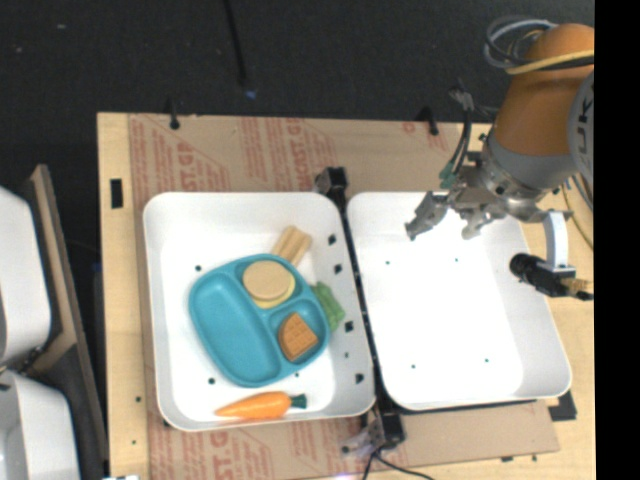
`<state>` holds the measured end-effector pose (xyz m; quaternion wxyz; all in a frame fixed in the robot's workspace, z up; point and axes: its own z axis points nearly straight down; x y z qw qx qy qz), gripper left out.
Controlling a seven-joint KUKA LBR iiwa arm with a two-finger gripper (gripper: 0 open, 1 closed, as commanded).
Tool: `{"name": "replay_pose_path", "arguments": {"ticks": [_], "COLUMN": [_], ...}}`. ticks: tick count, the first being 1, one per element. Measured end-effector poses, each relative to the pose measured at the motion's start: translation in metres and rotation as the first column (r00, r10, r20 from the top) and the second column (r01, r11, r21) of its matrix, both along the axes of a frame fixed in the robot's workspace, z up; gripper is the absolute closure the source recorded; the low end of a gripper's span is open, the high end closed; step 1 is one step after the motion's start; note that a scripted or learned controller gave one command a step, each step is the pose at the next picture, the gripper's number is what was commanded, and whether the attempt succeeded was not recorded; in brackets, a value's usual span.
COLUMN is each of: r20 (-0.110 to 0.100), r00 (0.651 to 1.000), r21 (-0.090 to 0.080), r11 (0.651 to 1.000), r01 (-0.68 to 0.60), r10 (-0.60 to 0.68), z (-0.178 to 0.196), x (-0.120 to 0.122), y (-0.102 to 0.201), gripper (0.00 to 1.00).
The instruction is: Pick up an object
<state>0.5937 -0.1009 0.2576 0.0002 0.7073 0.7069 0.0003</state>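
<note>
My fingers (447, 223) look spread and hold nothing, I think, over the right bin (520, 368); the tray (225, 323) and carrot (255, 405) sit far left, so I must cross.

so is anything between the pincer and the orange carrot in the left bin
Nothing tall. The pincer hangs over the right white bin; the orange toy carrot lies at the near edge of the left white bin. Only the bins' adjoining low rims lie between.
</note>
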Motion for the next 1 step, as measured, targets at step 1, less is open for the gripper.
{"name": "replay_pose_path", "arguments": {"ticks": [1], "r20": [0.005], "r00": [1.0], "r21": [-0.001], "r11": [1.0], "r01": [-0.002], "r10": [0.002], "z": [0.0575], "x": [0.0491], "y": [0.022], "gripper": [0.0]}}
